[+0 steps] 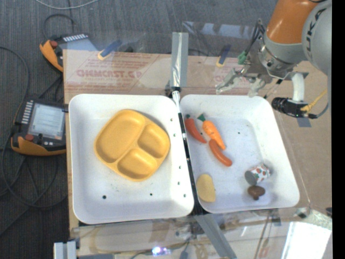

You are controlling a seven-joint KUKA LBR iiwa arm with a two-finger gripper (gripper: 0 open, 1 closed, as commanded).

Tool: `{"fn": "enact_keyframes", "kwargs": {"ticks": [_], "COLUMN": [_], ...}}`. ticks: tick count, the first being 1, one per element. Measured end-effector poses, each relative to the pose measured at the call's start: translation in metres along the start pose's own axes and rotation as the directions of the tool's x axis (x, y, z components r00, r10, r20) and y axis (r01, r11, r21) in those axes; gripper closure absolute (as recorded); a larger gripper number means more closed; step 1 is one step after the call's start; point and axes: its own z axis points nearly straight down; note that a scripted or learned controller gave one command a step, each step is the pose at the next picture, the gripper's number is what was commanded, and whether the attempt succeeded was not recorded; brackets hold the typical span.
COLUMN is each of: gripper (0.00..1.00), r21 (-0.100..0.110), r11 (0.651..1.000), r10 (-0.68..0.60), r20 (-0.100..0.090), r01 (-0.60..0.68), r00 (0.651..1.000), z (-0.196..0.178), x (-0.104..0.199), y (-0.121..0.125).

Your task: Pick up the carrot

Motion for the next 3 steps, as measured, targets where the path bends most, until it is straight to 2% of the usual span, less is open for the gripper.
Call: {"fn": "enact_keyframes", "kwargs": {"ticks": [1,2,3], "gripper": [0.0,1.0,1.0], "r21": [0.001,0.001,0.001], "r11": [0.99,0.99,0.999], "r10": [-0.141,-0.14,-0.04], "r20": [-0.001,-0.003,0.0], "r01": [0.141,0.14,0.04], "r00": [0.99,0.99,0.999], "z": [0.156,0.147,0.087], "x": [0.0,-0.001,0.049], "y": [-0.032,-0.032,-0.116]}}
